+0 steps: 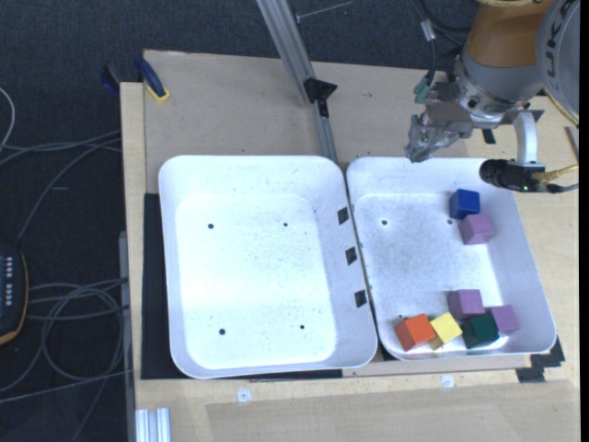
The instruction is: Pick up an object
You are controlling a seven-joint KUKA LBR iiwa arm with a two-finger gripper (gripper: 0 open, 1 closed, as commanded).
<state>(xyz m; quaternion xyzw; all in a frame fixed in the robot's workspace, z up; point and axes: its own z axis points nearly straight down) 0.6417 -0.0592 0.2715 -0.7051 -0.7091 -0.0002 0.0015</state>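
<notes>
Gripper (425, 145) up over the far rim of the right bin (405, 247), near its back-left corner, pointing down. Nothing visible between the tips; too small and dark at this angle to call how wide they stand.

Nearest candidates: blue cube (465, 203) with a purple cube (477, 228) just beside it, both toward the near side and further right from the gripper, against the right wall. Looks like the shortest reach — a slide in over the bin floor, then down.

Rest of the pile well apart along the near edge: orange block (416, 331), yellow block (446, 327), dark green block (479, 330), two more purple ones alongside. Crowded there, touching; a messier grab, probably.

Left bin (184, 182) off to the other side.
</notes>
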